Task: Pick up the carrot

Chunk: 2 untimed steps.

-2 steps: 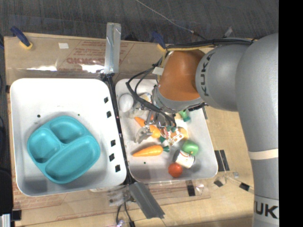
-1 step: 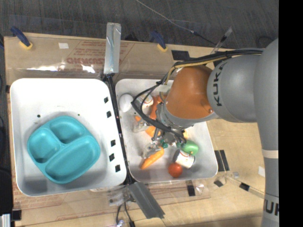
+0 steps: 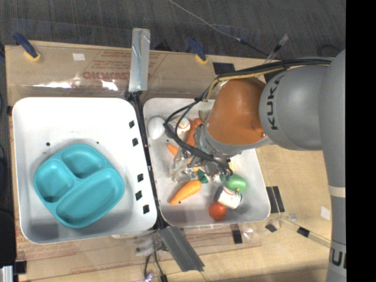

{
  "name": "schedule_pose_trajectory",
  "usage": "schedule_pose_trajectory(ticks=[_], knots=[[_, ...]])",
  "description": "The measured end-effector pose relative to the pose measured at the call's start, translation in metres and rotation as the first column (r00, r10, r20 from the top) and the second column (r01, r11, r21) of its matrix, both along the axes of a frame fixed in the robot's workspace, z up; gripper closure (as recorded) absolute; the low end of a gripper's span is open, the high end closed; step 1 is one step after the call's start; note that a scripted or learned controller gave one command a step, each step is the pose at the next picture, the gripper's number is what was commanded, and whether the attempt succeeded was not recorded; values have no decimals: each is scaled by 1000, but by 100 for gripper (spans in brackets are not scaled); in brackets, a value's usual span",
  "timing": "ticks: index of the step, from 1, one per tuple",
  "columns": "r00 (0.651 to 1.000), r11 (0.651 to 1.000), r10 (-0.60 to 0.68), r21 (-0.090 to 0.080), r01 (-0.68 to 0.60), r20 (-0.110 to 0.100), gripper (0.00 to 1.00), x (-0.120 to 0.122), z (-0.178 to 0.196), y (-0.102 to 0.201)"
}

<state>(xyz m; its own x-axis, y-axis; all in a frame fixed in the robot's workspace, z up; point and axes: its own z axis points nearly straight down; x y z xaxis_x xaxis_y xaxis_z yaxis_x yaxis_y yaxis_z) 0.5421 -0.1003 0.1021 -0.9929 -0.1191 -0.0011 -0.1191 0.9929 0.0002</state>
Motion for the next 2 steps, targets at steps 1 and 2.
schedule_pose_trajectory(ticks=[1, 2], knots=[[986, 986, 165, -3, -165, 6, 100, -11, 103, -1], [998, 998, 67, 0, -67, 2, 100, 16, 90, 65]])
